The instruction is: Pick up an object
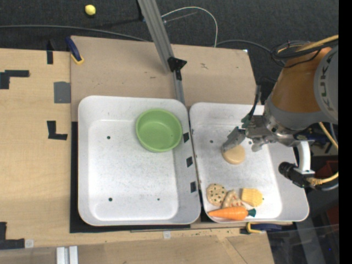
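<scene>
The wooden bench, marked with black tape pieces, carries a brown board on which two shallow white bins sit side by side and touching, the left bin and the right bin, near the bench's front edge.

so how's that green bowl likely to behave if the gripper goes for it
The green bowl looks rigid and probably light, like thin plastic. Its rounded wall may slip from two fingers unless pinched at the rim. Sitting upright on the left bin, a push would likely slide rather than tip it.
</scene>
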`<state>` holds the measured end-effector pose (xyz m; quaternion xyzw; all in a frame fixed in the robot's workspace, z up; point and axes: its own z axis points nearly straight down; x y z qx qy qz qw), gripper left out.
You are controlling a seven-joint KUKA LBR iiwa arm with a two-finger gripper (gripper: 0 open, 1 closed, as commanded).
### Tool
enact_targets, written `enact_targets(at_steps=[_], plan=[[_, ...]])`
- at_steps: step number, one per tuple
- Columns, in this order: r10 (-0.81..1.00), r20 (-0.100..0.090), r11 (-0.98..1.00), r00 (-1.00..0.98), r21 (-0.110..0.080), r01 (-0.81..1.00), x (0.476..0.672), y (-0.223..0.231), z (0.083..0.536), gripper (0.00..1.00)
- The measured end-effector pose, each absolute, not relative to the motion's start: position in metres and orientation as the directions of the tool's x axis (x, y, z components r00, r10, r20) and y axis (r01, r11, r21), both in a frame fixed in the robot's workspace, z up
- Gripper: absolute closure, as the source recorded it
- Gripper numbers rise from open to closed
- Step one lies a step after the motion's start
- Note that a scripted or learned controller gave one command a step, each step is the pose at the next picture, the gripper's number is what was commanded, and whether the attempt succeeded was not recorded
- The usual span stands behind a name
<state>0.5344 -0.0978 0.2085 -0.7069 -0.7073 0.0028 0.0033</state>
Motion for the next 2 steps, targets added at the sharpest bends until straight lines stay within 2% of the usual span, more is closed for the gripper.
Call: enact_targets(at_steps=[2], plan=[[1.000,0.001,0.001,-0.001,-0.007,1.000,0.528,-0.093,0.090,0.00]])
